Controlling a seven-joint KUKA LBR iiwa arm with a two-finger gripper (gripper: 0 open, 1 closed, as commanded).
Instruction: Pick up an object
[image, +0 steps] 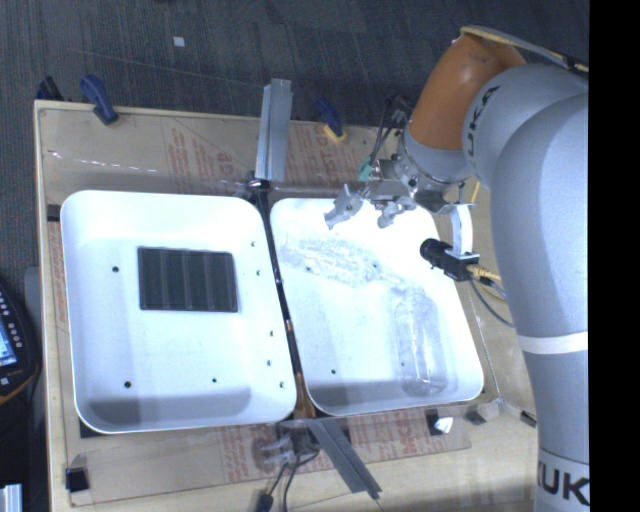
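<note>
Nearest camera: my own grey arm (545, 250) fills the right side, its orange band (450, 90) up near the top.
Pincer: my gripper (370, 208) hangs over the far edge of the right bin (385, 400); its two fingers stand spread apart with nothing between them.
Clear bottle: a see-through plastic bottle (418, 345) lies on the floor of the right bin, toward its near right corner, well apart from my pincer.
Clear wrapper: a crumpled transparent piece (325, 258) lies in the far left part of the same bin, just below my fingers but not touched by them.
Left bin: the left bin (100, 400) holds a dark ribbed rectangular block (187, 279), lying flat near its middle.
Bench: both bins sit side by side on a wooden bench (150, 140).
</note>
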